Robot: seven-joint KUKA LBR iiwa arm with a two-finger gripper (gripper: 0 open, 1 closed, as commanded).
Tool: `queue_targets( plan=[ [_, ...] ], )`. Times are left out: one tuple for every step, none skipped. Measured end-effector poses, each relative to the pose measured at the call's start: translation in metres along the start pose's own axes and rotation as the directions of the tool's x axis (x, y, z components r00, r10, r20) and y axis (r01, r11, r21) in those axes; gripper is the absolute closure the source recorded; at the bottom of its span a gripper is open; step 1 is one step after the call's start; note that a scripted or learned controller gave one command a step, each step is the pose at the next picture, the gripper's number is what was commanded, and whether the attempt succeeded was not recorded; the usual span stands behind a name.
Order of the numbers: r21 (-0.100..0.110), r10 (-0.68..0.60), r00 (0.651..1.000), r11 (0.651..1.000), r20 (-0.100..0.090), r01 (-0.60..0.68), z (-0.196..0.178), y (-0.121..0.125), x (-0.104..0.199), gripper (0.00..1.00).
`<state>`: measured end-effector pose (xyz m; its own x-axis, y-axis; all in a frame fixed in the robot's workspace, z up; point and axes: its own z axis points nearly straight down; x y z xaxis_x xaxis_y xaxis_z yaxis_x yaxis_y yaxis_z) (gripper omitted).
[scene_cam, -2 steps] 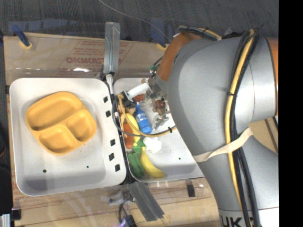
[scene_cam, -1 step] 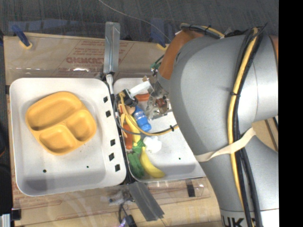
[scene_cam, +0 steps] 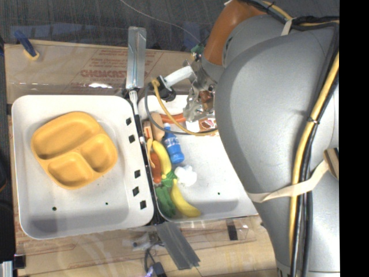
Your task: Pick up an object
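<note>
My gripper [scene_cam: 199,109] hangs over the far part of the right bin [scene_cam: 225,180], below the orange wrist band. Its fingertips sit just above an orange carrot-like piece [scene_cam: 173,119]. Along the bin's left wall lie a blue bottle [scene_cam: 173,147], a yellow banana [scene_cam: 159,156], a second banana [scene_cam: 183,203], a green item [scene_cam: 164,190] and a small white object [scene_cam: 185,176]. The grey arm hides much of the right bin.
The left bin [scene_cam: 34,212] holds a yellow divided tray [scene_cam: 74,149]. A metal divider [scene_cam: 136,59] stands between the bins at the far side. A yellow cable loops near the wrist. Cardboard lies behind the bins.
</note>
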<state>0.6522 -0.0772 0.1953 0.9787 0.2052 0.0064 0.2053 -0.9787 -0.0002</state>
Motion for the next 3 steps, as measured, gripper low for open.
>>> queue_targets(
  plan=[
    [0.003,-0.009,1.0,1.0,0.009,0.009,-0.027,0.03,-0.042,1.0],
    [0.001,0.0,1.0,1.0,0.009,0.0,-0.042,0.096,-0.057,1.0],
    [0.008,-0.042,0.999,0.999,0.016,0.042,0.013,0.024,-0.019,1.0]
  ],
)
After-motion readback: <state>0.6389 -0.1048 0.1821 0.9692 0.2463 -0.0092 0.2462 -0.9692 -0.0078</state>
